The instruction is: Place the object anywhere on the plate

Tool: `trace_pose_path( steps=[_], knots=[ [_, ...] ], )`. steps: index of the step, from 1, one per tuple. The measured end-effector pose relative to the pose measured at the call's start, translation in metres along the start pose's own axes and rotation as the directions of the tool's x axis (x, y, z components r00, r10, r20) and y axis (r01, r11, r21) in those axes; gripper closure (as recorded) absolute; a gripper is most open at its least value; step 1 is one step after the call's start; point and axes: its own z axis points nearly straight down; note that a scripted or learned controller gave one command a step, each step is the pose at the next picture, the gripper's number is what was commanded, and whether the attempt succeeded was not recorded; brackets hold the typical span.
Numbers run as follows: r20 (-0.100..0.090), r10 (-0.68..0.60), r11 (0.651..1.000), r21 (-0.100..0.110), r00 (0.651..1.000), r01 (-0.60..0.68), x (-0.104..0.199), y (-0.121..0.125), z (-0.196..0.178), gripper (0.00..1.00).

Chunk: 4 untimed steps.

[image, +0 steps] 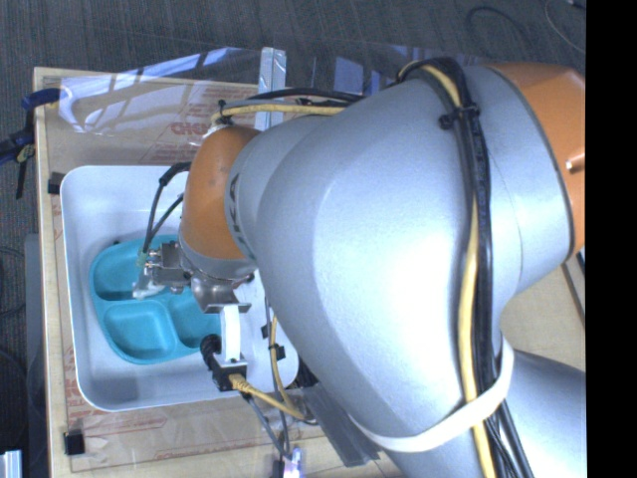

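Plate [134, 312]: seen as turquoise-blue, plain, w/ divided compartments. Bin [80, 217]: white, unpatterned. Arm [398, 267]: grey shell, orange band noted above wrist; yellow & black cables are run along it. Worktop [149, 108]: pale tan, w/ faint reddish print & clear film glinting blue-white. Floor [199, 8]: dark grey carpet, finely ribbed.

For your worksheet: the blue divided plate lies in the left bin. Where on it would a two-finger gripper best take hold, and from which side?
Grip the blue plate by its raised outer rim on the bare lower-left edge, coming down from above, one finger inside and one outside. The plate lies flat in the white bin, so only the thin upright rim offers a pinch; the arm covers its right side.
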Motion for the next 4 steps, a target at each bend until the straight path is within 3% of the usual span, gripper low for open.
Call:
trace_pose_path(
  steps=[1,2,3,4],
  knots=[
    [0.0,-0.125,0.992,0.0,0.992,0.125,-0.065,0.004,-0.071,0.0],
    [0.001,-0.125,0.992,0.002,0.992,0.125,0.007,-0.032,-0.072,0.0],
    [0.004,0.171,0.985,0.006,0.985,-0.171,0.067,-0.05,-0.007,0.0],
    [0.003,0.296,0.955,0.002,0.955,-0.296,0.022,-0.024,-0.027,0.0]
  ],
)
